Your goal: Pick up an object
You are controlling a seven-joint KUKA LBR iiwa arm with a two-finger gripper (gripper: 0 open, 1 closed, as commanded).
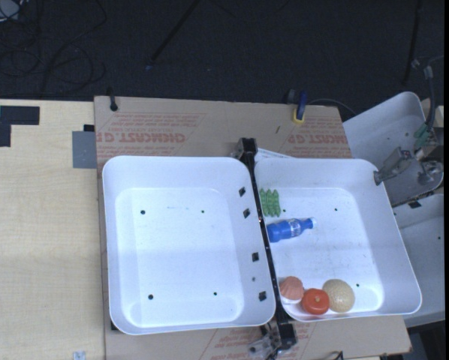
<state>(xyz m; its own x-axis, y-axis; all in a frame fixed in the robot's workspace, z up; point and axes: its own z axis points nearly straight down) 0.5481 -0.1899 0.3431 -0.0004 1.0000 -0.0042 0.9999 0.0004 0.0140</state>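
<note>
nothing is picked yet: blue bottle [289, 229], green piece [269, 201] and three round items [315, 297] lie in the right bin [393, 223]; end effector [416, 163] state unclear.

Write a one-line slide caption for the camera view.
Right bin holds a blue bottle, green piece, red tomato and two pale round items; left bin alongside.

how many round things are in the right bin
3, clustered at the near edge of the right bin: a pinkish ball, a red tomato-like one and a tan ball.
</note>
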